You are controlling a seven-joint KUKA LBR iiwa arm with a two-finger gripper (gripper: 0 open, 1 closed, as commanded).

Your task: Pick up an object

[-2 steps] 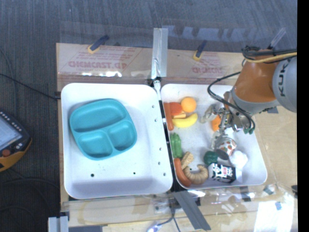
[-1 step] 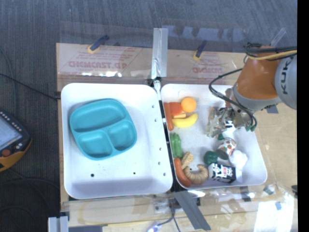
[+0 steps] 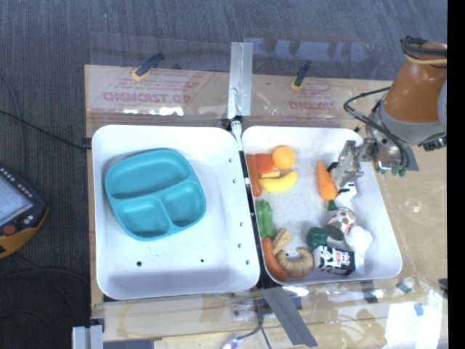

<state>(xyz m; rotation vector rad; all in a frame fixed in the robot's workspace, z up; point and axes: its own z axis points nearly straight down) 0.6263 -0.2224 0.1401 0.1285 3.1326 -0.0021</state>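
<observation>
My gripper hangs over the upper right part of the right bin, just right of an orange carrot lying on the bin floor. Nothing shows as held in it. A small black-and-white item sits right below the gripper. Further left lie an orange ball, a yellow banana and a red-orange piece. Along the bin's left and front sides are a green vegetable, a tan pastry shape, a dark green item and a cow-patterned carton.
The left bin holds a blue compartment tray. A metal divider stands between the bins at the back. White and red small items crowd the right bin's front right corner. A dark device lies off the bench at far left.
</observation>
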